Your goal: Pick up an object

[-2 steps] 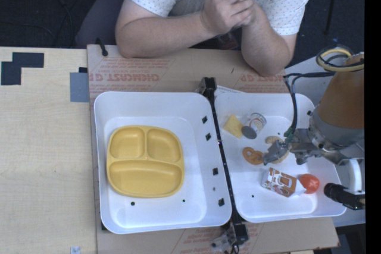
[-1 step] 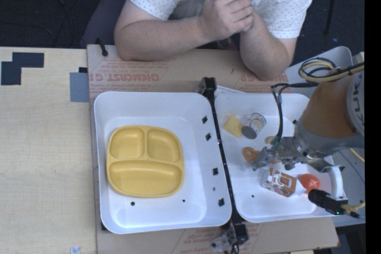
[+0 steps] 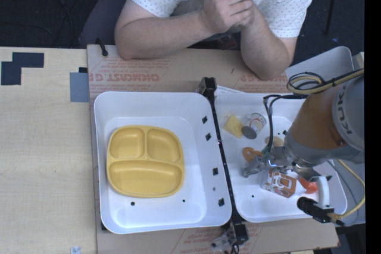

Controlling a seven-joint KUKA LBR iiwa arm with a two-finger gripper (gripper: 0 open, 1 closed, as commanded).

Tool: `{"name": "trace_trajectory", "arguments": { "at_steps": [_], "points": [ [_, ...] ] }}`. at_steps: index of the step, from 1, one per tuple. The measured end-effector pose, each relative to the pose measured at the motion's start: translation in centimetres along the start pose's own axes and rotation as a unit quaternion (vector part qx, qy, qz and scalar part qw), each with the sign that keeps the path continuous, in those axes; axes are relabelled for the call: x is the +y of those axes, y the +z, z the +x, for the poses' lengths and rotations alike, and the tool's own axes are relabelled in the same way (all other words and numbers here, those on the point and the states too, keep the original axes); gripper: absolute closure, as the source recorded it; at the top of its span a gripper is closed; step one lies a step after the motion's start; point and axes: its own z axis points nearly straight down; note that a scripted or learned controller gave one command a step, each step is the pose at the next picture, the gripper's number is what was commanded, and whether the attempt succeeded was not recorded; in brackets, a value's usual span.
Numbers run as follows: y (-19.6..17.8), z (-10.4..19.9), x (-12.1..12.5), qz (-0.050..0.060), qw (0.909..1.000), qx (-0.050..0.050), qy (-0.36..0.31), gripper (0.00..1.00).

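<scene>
My gripper (image 3: 257, 166) is low inside the right bin (image 3: 250, 211), below the arm's orange band and grey wrist. It sits right by a small orange object (image 3: 249, 153) and just left of an orange-and-white packet (image 3: 280, 183). Whether it touches either one I cannot tell. A yellow wedge (image 3: 233, 125) and a small tin (image 3: 256, 124) lie farther back in the same bin, apart from the gripper. A red-orange piece (image 3: 309, 187) lies to the right of the packet, partly under the arm.
The left bin (image 3: 119, 110) holds a yellow divided plate (image 3: 144, 161). A black divider (image 3: 218, 151) runs between the bins. A person leans on the bench's far edge with forearms (image 3: 178, 38) on the cardboard. Cables (image 3: 271, 110) hang over the right bin's back.
</scene>
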Motion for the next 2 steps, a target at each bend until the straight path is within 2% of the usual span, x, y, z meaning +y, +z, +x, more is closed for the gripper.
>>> {"name": "trace_trajectory", "arguments": {
  "at_steps": [1, 2],
  "points": [
    [-0.9, -0.1, 0.0, 0.003, 1.0000, 0.002, 0.003, 1.00],
    [-4.9, -0.4, 0.6, 0.001, 1.0000, 0.001, 0.000, 1.00]
  ]
}}
